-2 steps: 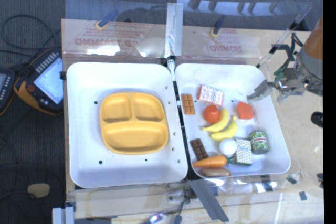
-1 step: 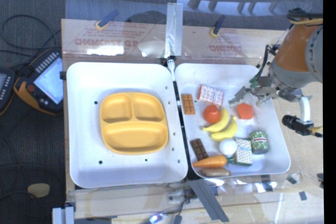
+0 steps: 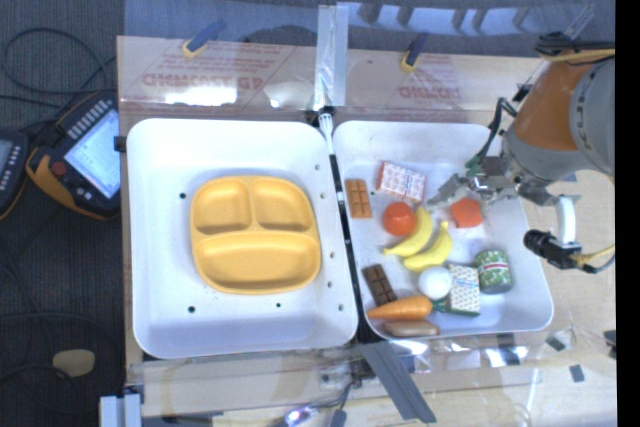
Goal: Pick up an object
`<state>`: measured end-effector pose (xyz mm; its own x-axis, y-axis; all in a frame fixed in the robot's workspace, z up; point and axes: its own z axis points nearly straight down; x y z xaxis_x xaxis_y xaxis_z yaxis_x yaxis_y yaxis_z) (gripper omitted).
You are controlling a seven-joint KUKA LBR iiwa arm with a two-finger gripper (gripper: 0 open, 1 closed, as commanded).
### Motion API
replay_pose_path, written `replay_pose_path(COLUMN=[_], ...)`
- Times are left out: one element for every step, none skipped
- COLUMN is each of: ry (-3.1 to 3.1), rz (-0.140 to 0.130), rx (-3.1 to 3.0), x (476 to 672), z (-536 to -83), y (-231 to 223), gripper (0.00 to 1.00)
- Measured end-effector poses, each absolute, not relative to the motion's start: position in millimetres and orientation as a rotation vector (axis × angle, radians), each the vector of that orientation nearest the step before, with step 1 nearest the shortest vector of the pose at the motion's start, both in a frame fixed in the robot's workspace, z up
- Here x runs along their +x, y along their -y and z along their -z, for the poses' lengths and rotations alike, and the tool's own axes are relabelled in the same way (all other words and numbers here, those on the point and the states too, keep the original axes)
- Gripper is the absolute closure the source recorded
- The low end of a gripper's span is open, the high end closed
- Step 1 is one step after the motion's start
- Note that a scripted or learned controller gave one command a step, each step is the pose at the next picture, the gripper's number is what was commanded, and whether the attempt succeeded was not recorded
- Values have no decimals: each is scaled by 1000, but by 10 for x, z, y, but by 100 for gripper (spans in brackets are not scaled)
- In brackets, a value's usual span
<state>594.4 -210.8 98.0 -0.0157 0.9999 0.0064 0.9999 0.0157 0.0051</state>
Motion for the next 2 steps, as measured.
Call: replay_pose_path(ry=[2255, 2246], rz=[22, 24], rx=[-2185, -2194], x=[6035, 6106], z=[-937, -935], y=[2122, 2124], gripper=[0, 0])
